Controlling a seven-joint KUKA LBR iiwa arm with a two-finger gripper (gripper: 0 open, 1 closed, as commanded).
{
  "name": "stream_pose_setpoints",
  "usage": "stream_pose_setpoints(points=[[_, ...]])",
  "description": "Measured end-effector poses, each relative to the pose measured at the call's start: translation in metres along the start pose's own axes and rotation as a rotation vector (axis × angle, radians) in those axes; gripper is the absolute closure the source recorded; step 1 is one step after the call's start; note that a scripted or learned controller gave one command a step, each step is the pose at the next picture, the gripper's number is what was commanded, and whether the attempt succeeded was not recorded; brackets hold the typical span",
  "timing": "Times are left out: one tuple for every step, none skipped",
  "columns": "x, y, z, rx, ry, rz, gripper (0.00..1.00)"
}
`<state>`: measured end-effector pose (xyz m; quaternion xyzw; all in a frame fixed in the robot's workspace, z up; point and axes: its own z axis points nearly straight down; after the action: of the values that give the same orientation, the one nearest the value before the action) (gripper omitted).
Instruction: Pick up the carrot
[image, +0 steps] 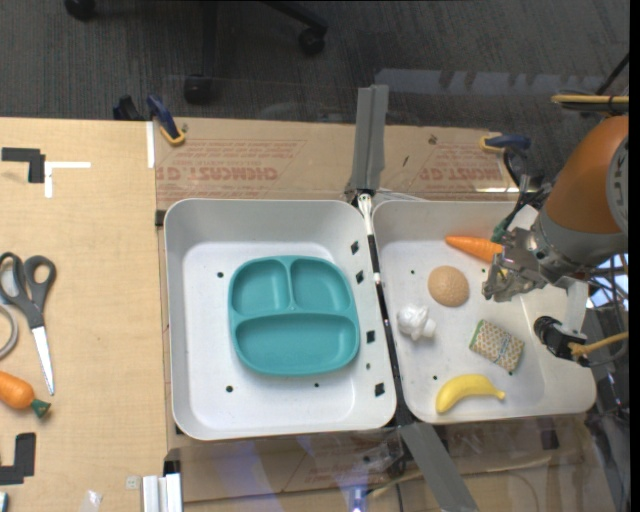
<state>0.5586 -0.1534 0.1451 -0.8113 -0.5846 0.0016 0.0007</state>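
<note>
Two hazards worth noting first. Could nip only the blunt end of the carrot (470, 245), which lies on its side near the back wall of the right bin (560, 402) with its tip pointing toward the divider; so caught, would likely swing or slide out on the lift. Could also nudge the brown egg-shaped ball (449, 286) just in front of the carrot if brought down a little too far forward, and so roll it against the target. Less at risk: the white lump (415, 322), the patterned block (497, 345) and the banana (470, 392), all nearer the front of the same bin and well apart from the carrot. Worth keeping in mind a second carrot (15, 390) out on the bench at far left, beside the scissors (30, 300), far outside the arm's present reach and probably not the one meant.

Reaches in from the right, orange band high, wrist bent downward over the right bin, gripper (503, 275) low and just beside the carrot's thick end, perhaps touching it. Dark and seen at a slant, so cannot tell whether the pincer is apart, together or clamped on anything. Over in the left bin (190, 400), only the teal divided plate (295, 315).
</note>
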Motion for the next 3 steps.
stream_pose_setpoints(points=[[0.032, -0.057, -0.062, 0.001, 0.001, -0.081, 1.0], [0.014, -0.048, 0.013, 0.001, 0.001, -0.495, 1.0], [0.015, -0.035, -0.172, -0.003, 0.0, -0.759, 1.0]])
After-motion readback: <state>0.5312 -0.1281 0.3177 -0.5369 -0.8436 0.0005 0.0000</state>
